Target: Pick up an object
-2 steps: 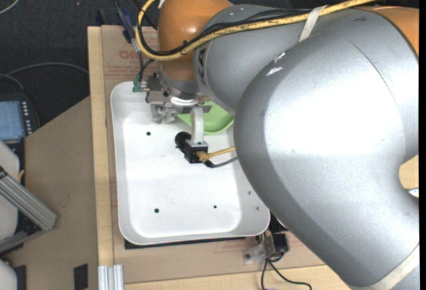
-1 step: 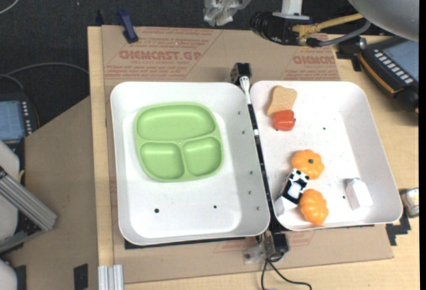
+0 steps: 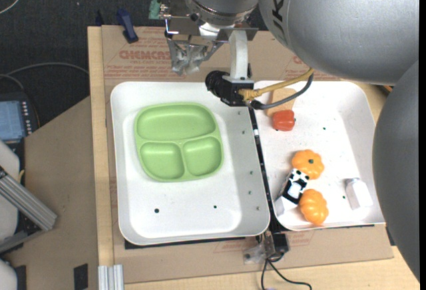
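My gripper point(image 3: 187, 60) hangs over the cardboard just behind the back rim of the left bin point(image 3: 126, 169), and I see nothing in it. A green three-compartment plate point(image 3: 178, 142) lies in the left bin. The right bin point(image 3: 346, 102) holds a small red object point(image 3: 283, 120) near its back left. Further forward lie an orange pumpkin-shaped toy point(image 3: 307, 163), a black-and-white item point(image 3: 295, 185) and a second orange toy point(image 3: 313, 207). A small pale block point(image 3: 355, 193) lies at the front right. All of them are well to the right of the gripper.
The big grey arm covers the upper right of the view and the back of the right bin. A tan piece point(image 3: 279, 97) shows under it by the red object. A blue clip point(image 3: 126, 25) sits on the cardboard's back left edge.
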Available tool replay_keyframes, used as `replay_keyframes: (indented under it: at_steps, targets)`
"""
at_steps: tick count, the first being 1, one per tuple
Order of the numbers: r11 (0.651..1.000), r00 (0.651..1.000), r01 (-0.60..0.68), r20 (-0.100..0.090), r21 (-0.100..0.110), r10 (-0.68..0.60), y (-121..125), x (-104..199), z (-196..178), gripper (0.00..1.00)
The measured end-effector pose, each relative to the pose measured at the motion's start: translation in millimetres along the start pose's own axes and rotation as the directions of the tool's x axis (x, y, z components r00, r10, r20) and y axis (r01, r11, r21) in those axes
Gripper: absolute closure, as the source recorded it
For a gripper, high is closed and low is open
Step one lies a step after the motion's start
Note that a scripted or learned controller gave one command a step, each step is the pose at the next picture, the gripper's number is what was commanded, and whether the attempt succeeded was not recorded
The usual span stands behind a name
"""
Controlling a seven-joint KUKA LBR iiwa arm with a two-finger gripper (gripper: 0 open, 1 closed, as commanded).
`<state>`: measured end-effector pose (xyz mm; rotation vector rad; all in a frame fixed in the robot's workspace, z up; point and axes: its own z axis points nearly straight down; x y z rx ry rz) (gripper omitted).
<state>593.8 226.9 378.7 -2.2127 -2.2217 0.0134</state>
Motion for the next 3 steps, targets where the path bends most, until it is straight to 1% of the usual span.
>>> replay_keyframes:
  at_steps: [1, 2, 3]
  targets:
    - [1.000, 1.000, -0.006, 0.001, 0.000, 0.006, -40.1, -18.7, 54.3, 1.00]
    - [1.000, 1.000, -0.001, 0.002, 0.005, 0.001, -106.1, -0.7, 136.4, 1.00]
    - [1.000, 1.000, -0.002, -0.010, -0.029, 0.002, -79.9, -2.6, -129.2, 1.00]
